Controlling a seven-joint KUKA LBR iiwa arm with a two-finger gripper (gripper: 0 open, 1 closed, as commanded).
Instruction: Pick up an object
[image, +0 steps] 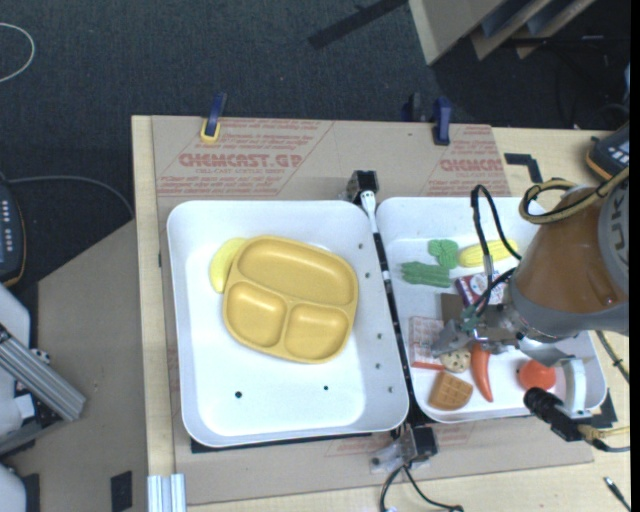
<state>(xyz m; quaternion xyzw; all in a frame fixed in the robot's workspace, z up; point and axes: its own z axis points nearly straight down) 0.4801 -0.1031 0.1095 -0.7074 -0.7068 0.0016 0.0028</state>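
Left bin (200, 400): holds a yellow divided tray (288, 298) tilted across its upper half; a yellow piece (222, 262) peeks from under the tray's left edge; bare white floor runs along the bottom and left walls.
Divider: the two bins' rims meet, touching.
Right bin (400, 215): crowded; green toy (432, 262) and yellow corn (478, 254) near the top, waffle (450, 390) at the bottom edge, orange-red pepper (482, 372) beside it, tomato (536, 375) to the right.
Gripper (462, 335): low over the right bin's middle, just above the pepper; whether its tips are spread is unclear.
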